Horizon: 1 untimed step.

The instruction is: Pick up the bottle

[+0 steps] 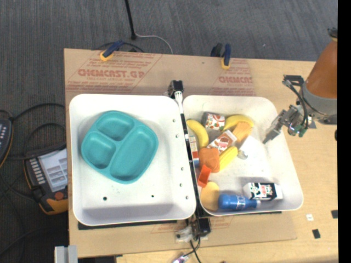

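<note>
A blue bottle (237, 202) lies on its side near the front edge of the right bin (285, 163), between a yellow-orange fruit (209, 191) and a black-and-white carton (262, 190). My gripper (273, 132) hangs over the bin's right side, near its far right corner. It is well behind the bottle and apart from it, pointing down and to the left. Nothing shows in its grasp.
The right bin also holds two bananas (198, 131), small printed cartons (214, 121), an orange toy (209, 159) and a pale object (249, 147). In the left bin (88, 199) lies a teal divided plate (119, 145). Clamps (225, 56) hold the cardboard at the back.
</note>
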Motion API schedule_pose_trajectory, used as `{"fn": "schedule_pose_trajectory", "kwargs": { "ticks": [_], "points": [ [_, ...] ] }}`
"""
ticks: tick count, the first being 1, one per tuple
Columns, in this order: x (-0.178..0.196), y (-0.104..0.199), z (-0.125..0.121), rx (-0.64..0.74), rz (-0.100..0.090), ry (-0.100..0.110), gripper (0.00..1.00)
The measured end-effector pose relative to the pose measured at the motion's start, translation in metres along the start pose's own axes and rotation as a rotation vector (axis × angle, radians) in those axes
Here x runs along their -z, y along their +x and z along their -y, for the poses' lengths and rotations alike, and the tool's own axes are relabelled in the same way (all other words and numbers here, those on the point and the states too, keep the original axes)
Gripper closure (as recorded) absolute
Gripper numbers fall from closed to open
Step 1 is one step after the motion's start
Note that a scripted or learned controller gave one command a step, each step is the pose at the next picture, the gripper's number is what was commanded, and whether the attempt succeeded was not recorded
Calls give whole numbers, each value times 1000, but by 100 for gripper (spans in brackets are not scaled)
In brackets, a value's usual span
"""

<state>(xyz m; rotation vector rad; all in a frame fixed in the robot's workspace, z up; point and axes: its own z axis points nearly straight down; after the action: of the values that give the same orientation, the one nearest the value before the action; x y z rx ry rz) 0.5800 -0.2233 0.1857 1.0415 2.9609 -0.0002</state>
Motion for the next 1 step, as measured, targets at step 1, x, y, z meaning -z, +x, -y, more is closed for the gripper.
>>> {"fn": "schedule_pose_trajectory", "kwargs": {
  "ticks": [1],
  "points": [
    [21,57,42,115,-1,0,100]
  ]
}}
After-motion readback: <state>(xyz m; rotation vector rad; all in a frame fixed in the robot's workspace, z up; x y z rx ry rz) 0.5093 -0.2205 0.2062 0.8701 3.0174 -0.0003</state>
